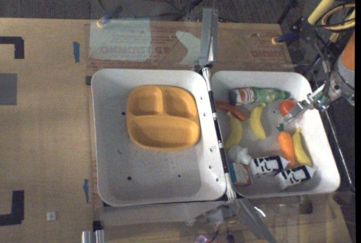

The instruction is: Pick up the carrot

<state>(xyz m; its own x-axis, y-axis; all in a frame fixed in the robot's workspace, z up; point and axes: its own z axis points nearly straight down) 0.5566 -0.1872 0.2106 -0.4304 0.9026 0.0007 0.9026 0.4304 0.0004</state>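
Orange carrot (286,146) lies in the right bin (330,174), touching a yellow banana (300,149) on its right, milk cartons (280,169) just below. Gripper (304,105) hovers near the bin's right wall, just above the carrot; whether its jaws are spread, I cannot tell. Best approach: drop straight down, fingers straddling the carrot's narrow width. Tight room here — banana crowding one side, open floor toward the left.

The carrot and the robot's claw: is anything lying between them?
In the camera view, only bare white bin floor separates the gripper from the carrot.
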